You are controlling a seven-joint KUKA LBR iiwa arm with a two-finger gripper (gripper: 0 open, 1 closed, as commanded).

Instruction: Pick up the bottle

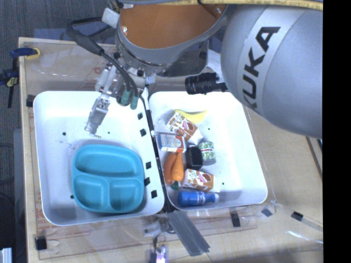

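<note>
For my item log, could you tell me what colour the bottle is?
Blue, with a white cap; the camera view shows the bottle clearly.

The arm point(274, 53) runs off the top edge and hides the right bin's point(249, 147) far rim.

The arm point(274, 53) is a fat grey casing, smooth and rounded, with "KUKA" in bold black letters. Above the wrist runs a broad orange band point(164, 15). Black cables point(90, 34) loop around the wrist, and a yellow-edged hose crosses the top. The end effector point(94, 122) is slim grey metal with small teal fittings.
</note>
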